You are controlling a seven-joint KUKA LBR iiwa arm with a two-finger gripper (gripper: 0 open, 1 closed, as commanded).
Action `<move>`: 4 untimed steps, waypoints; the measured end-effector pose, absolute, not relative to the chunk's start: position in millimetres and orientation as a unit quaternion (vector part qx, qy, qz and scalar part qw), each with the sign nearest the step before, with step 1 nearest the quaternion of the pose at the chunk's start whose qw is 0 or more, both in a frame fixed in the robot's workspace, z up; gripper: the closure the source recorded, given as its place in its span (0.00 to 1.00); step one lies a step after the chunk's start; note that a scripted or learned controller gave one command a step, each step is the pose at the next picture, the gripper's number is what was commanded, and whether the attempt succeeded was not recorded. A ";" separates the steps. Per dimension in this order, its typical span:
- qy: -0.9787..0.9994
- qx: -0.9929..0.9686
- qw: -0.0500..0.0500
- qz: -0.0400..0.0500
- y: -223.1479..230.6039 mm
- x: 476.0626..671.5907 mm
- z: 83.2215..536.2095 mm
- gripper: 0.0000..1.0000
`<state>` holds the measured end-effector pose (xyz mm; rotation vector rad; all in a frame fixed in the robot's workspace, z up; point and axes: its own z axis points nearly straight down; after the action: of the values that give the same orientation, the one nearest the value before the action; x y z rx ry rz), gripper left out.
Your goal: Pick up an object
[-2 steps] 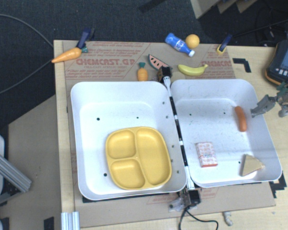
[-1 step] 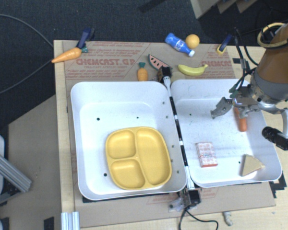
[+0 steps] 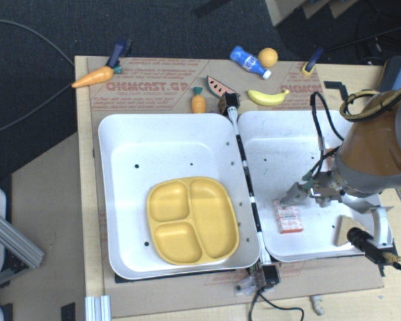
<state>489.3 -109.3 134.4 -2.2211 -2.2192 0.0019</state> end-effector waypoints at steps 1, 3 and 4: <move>-0.707 -0.707 0.001 0.000 -93.4 478.7 84.2 0.00; -0.707 -0.707 0.001 0.000 -95.1 492.4 94.9 0.00; -0.707 -0.708 -0.001 0.000 -195.6 520.0 84.6 0.00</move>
<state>520.0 -195.6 84.6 -2.2250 -2.2220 0.0013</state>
